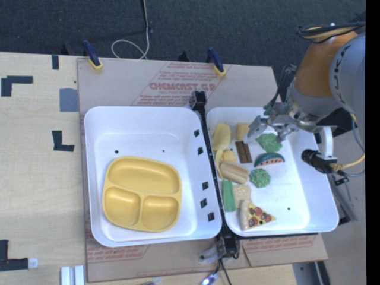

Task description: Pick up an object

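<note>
Approach step. Gripper point(272, 127) hovers over right bin point(314, 218), fingers point(256, 127) spread, grasping nothing. Green toy point(269, 141) lies just below. Next: descend, clench on it.

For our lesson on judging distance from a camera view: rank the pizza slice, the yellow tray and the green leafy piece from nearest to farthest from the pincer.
1. Green leafy piece, just below the pincer, right bin.
2. Pizza slice, right bin's front.
3. Yellow tray, left bin.
</note>
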